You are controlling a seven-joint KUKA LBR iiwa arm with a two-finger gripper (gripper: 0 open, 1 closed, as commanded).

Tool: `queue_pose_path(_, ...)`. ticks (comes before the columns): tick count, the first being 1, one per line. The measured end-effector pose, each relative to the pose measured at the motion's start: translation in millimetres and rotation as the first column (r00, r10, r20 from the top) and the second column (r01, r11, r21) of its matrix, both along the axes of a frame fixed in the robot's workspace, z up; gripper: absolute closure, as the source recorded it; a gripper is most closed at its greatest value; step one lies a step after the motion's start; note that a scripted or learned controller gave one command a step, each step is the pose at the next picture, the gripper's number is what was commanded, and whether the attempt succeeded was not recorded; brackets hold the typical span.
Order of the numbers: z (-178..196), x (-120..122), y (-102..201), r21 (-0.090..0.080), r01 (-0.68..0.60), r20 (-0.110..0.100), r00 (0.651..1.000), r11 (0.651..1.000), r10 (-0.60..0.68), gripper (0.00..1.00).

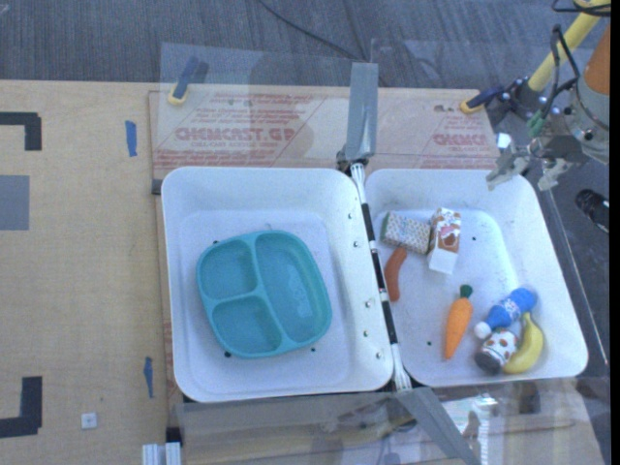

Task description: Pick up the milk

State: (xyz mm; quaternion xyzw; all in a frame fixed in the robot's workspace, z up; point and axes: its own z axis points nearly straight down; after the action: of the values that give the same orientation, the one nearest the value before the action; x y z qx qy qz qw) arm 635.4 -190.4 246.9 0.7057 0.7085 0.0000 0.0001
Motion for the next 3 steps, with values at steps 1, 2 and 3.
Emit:
queue_pose_path(1, -136.6, 32.2, 60.1, 0.000, -0.052, 0.001, 0.999, 0.999, 0.052, 0.00)
queue_pose_path(2, -158.3, -45.7, 71.0, -0.003, -0.073, 0.011, 0.997, 0.997, 0.073, 0.00)
queue_pose_path(3, -159.8, 21.8, 46.3, -0.001, 0.020, 0.005, 1.000, 1.000, -0.020, 0.00)
